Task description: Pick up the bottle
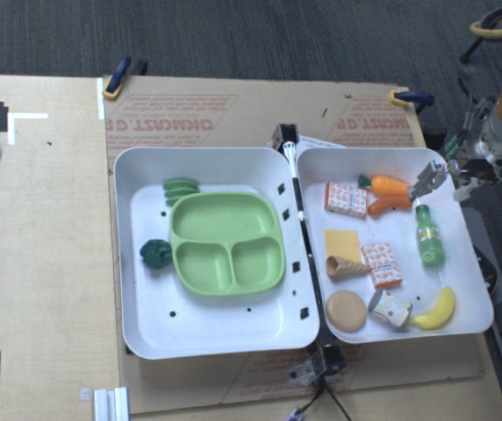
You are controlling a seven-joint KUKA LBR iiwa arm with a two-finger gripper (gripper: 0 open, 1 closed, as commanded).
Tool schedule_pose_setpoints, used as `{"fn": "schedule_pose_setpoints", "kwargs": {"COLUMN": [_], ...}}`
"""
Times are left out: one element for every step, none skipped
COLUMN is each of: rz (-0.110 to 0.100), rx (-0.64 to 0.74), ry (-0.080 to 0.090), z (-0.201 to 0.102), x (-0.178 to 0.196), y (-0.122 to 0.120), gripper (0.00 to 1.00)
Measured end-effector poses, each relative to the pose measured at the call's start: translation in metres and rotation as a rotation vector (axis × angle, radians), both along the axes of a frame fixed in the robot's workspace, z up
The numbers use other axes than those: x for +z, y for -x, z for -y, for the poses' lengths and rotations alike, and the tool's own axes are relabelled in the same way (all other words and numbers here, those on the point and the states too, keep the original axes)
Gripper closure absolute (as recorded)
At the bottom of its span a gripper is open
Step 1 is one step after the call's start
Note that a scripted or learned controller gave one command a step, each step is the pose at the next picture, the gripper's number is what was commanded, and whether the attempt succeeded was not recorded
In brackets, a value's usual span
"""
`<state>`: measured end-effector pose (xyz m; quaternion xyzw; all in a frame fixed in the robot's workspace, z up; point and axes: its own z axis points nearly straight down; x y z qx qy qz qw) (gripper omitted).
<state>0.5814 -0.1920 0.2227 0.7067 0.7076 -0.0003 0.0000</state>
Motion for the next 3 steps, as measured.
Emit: {"fn": "schedule_pose_setpoints", "kwargs": {"rz": [-0.002, 0.001, 0.000], "rx": [0.085, 0.081, 0.082], "ry": [-0.011, -0.001, 0.000], "z": [0.024, 0.028, -0.010], "x": [-0.131, -0.121, -0.014], "y": [0.023, 0.023, 0.049], "gripper": [0.00, 1.00, 1.00]}}
